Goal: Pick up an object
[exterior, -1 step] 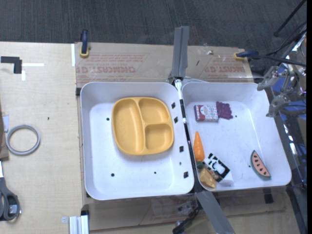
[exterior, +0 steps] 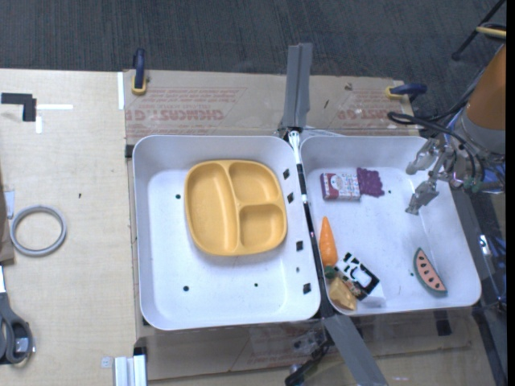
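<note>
Approach step: gripper [exterior: 424, 185] hovers by right bin's [exterior: 386, 145] far right edge, fingers spread, nothing btwn them. Watermelon slice [exterior: 430, 271] at near right corner; next: descend over it.

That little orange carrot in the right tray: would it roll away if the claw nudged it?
Probably somewhat: the carrot looks rounded and tapered, so it may roll in a curve. It lies against the bin wall, which should stop it. It looks like light toy plastic.

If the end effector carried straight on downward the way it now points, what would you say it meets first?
Most likely bare floor of the right bin. The end effector hangs over an unoccupied patch; the watermelon slice lies nearer the camera, off that line, though depth is hard to judge.
</note>
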`<act>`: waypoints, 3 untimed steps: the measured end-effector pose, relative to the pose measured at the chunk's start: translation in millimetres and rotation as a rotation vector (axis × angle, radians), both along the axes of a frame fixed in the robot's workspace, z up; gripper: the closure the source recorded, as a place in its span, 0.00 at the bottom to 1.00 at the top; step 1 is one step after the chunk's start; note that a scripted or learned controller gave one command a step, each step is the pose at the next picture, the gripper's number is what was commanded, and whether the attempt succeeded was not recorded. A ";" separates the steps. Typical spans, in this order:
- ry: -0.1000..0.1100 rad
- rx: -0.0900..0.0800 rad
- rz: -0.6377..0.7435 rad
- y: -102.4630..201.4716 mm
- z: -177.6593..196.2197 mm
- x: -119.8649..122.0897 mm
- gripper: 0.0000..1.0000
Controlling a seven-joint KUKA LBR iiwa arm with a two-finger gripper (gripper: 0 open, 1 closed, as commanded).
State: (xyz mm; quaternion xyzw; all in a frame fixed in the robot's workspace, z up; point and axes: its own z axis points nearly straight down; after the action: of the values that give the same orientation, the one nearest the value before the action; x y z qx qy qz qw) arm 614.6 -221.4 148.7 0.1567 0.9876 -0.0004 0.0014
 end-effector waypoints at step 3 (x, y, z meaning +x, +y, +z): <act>0.002 0.001 -0.405 109.7 -57.3 -56.5 0.00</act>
State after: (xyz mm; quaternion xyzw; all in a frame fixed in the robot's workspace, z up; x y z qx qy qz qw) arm 558.1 -111.7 91.4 0.3523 0.9359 -0.0002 0.0000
